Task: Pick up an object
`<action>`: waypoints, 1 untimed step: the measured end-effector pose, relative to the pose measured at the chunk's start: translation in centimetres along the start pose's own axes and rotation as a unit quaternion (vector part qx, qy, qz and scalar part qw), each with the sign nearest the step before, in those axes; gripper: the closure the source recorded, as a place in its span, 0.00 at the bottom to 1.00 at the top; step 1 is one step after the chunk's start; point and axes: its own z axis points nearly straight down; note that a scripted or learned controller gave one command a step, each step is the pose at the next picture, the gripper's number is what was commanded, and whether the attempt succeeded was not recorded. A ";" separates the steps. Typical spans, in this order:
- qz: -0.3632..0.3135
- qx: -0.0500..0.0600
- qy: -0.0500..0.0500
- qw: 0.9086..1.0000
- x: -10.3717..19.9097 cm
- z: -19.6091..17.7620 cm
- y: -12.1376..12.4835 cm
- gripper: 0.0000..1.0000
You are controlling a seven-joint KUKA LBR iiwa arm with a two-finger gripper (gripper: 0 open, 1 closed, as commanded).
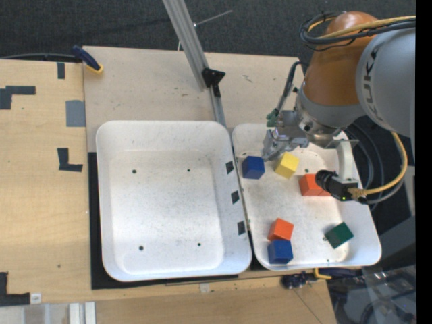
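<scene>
While the claw, grip state unclear, hovers, right bin holds six blocks.

White bins; yellow cube; green cube.

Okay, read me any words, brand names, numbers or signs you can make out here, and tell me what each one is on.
"KU": large dark letters on the grey arm casing at the right edge, cut off there.
Nothing readable on the blocks or on either white bin.
The dark shapes on the bench top at left are tape marks, not letters.
</scene>
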 end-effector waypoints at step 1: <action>-0.001 0.000 0.000 1.000 5.6 1.8 -0.9 1.00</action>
